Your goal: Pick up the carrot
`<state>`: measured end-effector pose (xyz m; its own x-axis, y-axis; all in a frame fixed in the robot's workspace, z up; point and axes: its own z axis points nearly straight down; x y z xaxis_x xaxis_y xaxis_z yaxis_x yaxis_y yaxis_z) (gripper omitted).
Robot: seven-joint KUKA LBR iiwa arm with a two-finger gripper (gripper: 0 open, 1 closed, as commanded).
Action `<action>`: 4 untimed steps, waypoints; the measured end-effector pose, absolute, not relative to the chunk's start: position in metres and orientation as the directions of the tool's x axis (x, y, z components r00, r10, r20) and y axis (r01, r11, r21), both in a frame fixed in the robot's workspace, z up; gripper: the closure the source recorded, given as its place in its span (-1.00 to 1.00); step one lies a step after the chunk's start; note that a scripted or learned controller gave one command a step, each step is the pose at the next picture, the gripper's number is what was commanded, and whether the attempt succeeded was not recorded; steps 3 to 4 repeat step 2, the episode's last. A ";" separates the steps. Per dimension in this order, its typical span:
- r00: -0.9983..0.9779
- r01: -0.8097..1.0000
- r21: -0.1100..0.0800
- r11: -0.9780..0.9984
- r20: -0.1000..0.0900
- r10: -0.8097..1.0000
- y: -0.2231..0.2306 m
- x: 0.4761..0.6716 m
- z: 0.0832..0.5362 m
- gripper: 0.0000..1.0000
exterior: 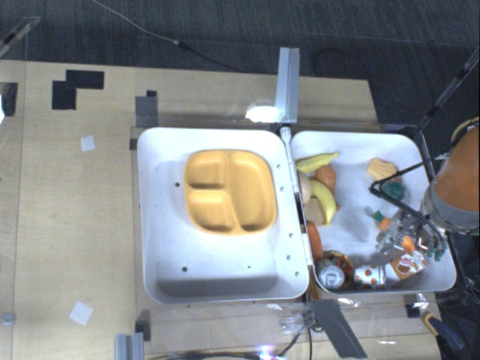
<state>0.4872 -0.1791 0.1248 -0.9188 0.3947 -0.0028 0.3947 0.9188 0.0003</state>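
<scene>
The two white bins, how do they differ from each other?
The left bin holds one thing, a yellow tray with three compartments, lying flat near its middle. The right bin holds a jumble of small things: two bananas, a can and more along its near edge. The arm's gripper is low over the right bin, not over the left one. Both are shallow, white and set side by side.
</scene>
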 end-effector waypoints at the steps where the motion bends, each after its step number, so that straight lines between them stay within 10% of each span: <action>1: -0.846 0.533 0.006 0.846 -0.009 0.533 -0.086 0.493 0.183 1.00; 2: -0.941 0.337 0.001 0.941 -0.010 0.337 -0.156 0.500 0.211 1.00; 4: -0.941 0.337 0.001 0.941 -0.010 0.337 -0.156 0.500 0.211 1.00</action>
